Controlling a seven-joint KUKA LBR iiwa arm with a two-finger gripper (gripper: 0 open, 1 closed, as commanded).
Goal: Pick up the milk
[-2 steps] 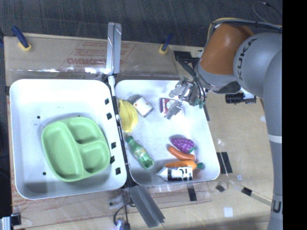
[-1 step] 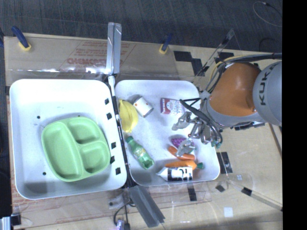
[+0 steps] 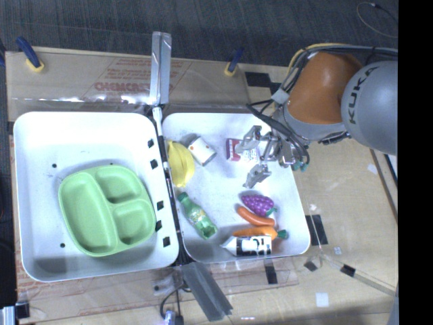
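I read the milk as the small white carton lying tilted in the far part of the right bin, just right of the banana. I can't make out any print on it, so this is a judgement. The black-and-white bottle lying at the near edge is the other candidate.

My hand hangs over the far right of that bin with its fingers spread and nothing between them. A red-and-white packet sits between the hand and the carton, close to both.

To do this well, I would carry the hand left over the packet, staying high enough to clear it. I would only come down once centred on the carton. The carton lies skewed, so I would turn the wrist to close across its narrow sides, not corner to corner.

The banana crowds its left side and the packet its right. A finger landing on either would shove the carton away or pinch two things at once.

The green bottle, the grapes and the carrot lie nearer and well clear.
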